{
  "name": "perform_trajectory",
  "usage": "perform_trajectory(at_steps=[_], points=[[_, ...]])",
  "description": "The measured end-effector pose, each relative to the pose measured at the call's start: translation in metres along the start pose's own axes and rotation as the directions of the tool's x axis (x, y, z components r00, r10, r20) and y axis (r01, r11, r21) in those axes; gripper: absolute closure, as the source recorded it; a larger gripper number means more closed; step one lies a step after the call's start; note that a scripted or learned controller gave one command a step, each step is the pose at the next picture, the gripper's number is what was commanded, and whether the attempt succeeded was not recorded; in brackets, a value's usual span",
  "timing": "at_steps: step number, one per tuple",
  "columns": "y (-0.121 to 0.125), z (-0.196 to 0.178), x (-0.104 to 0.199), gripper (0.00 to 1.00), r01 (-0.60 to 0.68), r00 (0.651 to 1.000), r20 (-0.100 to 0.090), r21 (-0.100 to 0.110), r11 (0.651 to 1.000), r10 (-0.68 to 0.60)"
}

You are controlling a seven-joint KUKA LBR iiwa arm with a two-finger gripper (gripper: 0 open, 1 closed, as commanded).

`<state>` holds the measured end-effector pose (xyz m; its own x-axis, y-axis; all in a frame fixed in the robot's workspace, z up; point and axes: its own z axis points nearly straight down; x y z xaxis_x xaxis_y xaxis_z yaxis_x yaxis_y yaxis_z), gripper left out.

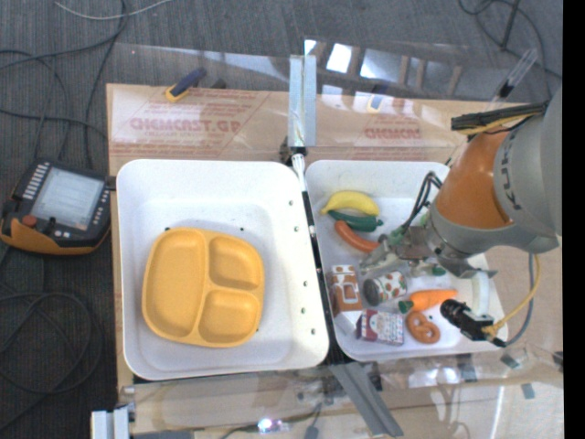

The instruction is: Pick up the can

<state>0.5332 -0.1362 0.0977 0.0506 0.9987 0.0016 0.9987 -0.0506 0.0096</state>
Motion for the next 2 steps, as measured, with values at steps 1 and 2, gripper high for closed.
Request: perform_trajectory(at_steps=[1, 2], points=[[0.0, -0.007, 0.001, 1.0, 0.001, 1.0, -0.003, 0.004, 1.0, -0.001], [0.026, 0.007, 0.003, 1.0, 0.182, 0.983, 0.007, 0.001, 0.983, -0.182]])
